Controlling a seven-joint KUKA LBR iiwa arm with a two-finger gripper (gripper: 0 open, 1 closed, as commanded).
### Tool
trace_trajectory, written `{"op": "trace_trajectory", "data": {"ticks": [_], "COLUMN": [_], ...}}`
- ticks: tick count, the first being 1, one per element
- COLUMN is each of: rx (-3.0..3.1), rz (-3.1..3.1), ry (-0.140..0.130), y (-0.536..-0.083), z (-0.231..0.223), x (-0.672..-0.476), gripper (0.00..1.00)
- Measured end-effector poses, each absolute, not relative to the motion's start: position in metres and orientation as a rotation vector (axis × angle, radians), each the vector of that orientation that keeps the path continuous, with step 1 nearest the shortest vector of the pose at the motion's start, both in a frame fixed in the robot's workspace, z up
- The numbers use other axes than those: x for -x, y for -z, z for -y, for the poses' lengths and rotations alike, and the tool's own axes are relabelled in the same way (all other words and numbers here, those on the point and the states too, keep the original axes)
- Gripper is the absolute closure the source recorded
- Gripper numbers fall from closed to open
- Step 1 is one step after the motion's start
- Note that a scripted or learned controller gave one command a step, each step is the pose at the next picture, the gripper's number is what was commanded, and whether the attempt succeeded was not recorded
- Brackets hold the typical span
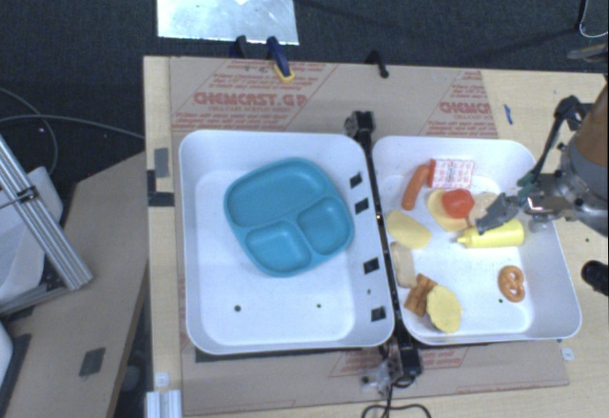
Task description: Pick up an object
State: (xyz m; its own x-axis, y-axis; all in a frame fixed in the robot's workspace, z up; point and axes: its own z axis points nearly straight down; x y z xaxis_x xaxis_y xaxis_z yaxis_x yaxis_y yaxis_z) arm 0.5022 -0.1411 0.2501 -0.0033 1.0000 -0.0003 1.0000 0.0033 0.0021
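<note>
The right bin point(552, 311) holds several toy foods. Among them are a yellow mustard bottle point(494, 236) lying on its side, a red tomato point(458, 202) on a yellow disc, and a hot dog point(416, 186). There are also a red-and-white packet point(454, 171), a yellow lemon-like piece point(409, 231), a pretzel point(512, 283) and a yellow potato piece point(443, 309). My gripper point(499, 209) reaches in from the right. It hangs just above the mustard bottle and right of the tomato. Nothing visibly sits in its grasp.
The left bin point(219, 311) holds a blue compartment plate point(288, 214). A black divider with clips point(376, 216) runs between the bins. Brown fry-like pieces point(419, 294) lie beside the potato piece. A cable point(552, 135) rises by the arm at the right.
</note>
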Motion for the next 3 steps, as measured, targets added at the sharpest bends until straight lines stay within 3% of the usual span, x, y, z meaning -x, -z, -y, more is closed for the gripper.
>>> {"op": "trace_trajectory", "data": {"ticks": [1, 2, 3], "rx": [-2.211, -2.208, -2.202], "rz": [-2.23, -2.23, -2.23], "ry": [-0.002, -0.012, -0.02], "y": [-0.078, -0.19, -0.301], "z": [0.091, 0.033, -0.028], "x": [-0.538, -0.491, -0.503], "gripper": [0.0, 0.0, 0.0]}}
